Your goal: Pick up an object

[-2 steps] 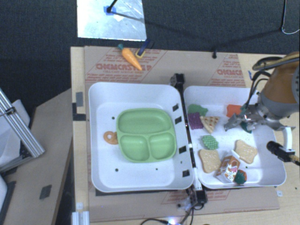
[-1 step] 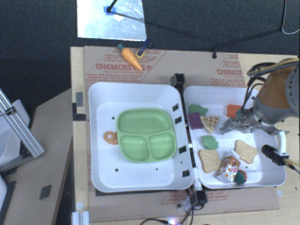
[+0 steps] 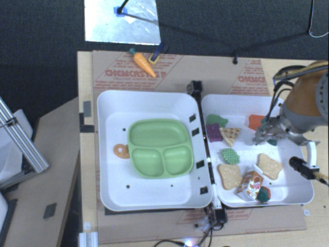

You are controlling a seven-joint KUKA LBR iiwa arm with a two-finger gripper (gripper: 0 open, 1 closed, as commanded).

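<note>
- Task objects: several small toy foods are lying in the right bin (image 3: 298, 192), at the right side of the worktop (image 3: 169, 66). An orange-red piece (image 3: 255, 121) is sitting near the bin's far edge, just beside the gripper; a teal scrap (image 3: 271, 142) is lying at the gripper's tip.
- Other candidates: a toast slice (image 3: 269, 166) is resting toward the bin's near right, a second toast slice (image 3: 230, 175) toward its near left, a small carton (image 3: 251, 184) at the near edge, a green waffle piece (image 3: 231, 155) mid-bin, and a wedge cracker (image 3: 231, 135) and green broccoli piece (image 3: 216, 120) by the divider.
- Gripper (image 3: 264, 136): it is hanging low over the far right part of the right bin; whether the jaws are open or closed cannot be told, and nothing is showing between them.
- Step in hand, as judged: the arm is descending for a grasp, with no object yet lifted.
- Next move, as judged: it is calling for the jaws to straddle one piece, close, then rise.
- Surroundings: the left bin (image 3: 110, 138) is holding a green divided plate (image 3: 159, 148) and a pretzel (image 3: 121, 151); a toy carrot (image 3: 144, 64) is lying at the worktop's far edge.
</note>
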